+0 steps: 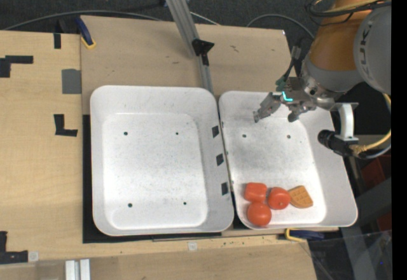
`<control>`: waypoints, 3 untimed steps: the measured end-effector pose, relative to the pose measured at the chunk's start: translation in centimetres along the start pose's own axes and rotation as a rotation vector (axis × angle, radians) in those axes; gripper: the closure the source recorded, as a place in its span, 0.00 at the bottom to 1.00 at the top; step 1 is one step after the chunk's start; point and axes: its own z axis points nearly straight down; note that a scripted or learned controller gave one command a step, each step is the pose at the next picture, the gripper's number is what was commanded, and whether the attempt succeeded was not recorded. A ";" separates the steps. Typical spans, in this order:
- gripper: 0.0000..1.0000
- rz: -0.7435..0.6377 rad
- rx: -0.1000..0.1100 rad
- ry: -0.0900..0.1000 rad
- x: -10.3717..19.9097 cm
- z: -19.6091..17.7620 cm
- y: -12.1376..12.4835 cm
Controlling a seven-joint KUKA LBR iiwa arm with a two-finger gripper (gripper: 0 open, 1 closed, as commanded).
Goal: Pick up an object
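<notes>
Three red round objects lie together at the near end of the right bin (331,164): one (255,192), a second (278,198) and a third (259,214) in front of them. An orange-brown piece (301,196) rests just right of them. My gripper (277,112) hangs over the far end of the same bin, well away from the objects. Its two fingers are spread apart with nothing between them.
The left bin (102,145) lies beside the right one. A slanted metal pole (181,11) rises from the bench behind the bins. Black tape marks and a grey patch sit on the wooden bench at the left.
</notes>
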 end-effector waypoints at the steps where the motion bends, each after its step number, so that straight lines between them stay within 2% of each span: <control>1: 0.00 -0.001 -0.004 -0.001 0.0 -0.2 0.1; 2: 0.00 0.000 0.002 -0.002 0.0 5.8 0.8; 3: 0.00 0.001 0.002 -0.002 -0.9 10.9 0.4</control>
